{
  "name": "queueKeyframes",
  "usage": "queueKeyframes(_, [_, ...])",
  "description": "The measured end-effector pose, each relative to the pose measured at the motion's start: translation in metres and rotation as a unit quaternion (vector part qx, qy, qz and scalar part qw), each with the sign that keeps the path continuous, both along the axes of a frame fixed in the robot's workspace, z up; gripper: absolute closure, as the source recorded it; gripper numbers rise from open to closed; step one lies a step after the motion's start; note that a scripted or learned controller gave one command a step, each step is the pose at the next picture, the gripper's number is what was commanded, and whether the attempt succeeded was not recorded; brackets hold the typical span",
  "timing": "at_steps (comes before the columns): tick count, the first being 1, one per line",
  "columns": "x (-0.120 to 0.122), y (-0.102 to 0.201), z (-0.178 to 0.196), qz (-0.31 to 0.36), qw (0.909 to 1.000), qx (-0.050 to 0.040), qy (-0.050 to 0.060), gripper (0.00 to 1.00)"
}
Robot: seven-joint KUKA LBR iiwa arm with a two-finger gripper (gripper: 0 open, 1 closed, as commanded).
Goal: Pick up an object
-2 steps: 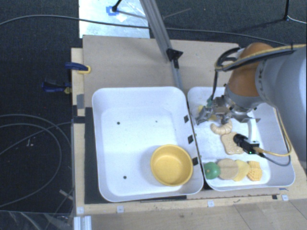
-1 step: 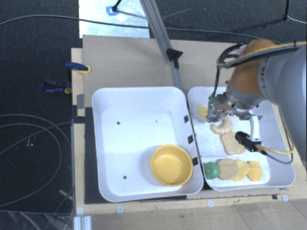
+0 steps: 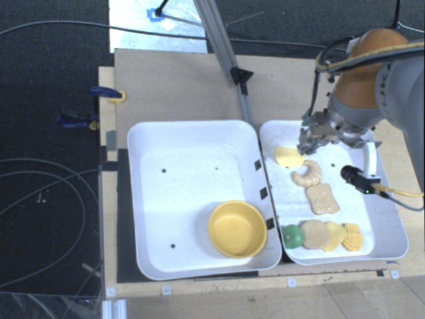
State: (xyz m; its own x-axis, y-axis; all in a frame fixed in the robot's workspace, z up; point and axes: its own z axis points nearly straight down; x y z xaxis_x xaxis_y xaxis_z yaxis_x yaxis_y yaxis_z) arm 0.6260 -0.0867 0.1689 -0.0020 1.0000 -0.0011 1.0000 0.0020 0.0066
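Camera view: gripper (image 3: 308, 143) hangs in right bin (image 3: 392, 228), just above the yellow cheese wedge (image 3: 288, 156); finger state can't tell. Croissant (image 3: 308, 174) sits beside it. Yellow bowl (image 3: 237, 228) in left bin (image 3: 153, 178).

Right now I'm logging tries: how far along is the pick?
Done: the gripper has reached the right bin and sits just above the pale yellow piece. In hand: nothing visibly held. Left: grasping and lifting; the croissant, the biscuit and the left bin's yellow bowl lie untouched.
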Motion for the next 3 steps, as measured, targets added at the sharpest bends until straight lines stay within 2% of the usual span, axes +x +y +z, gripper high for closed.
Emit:
queueKeyframes(2, [0.003,-0.014,0.099,0.000,1.0000,-0.0001,0.000,1.00])
queueKeyframes(3, [0.007,0.047,0.095,0.004,1.0000,0.0012,0.002,1.00])
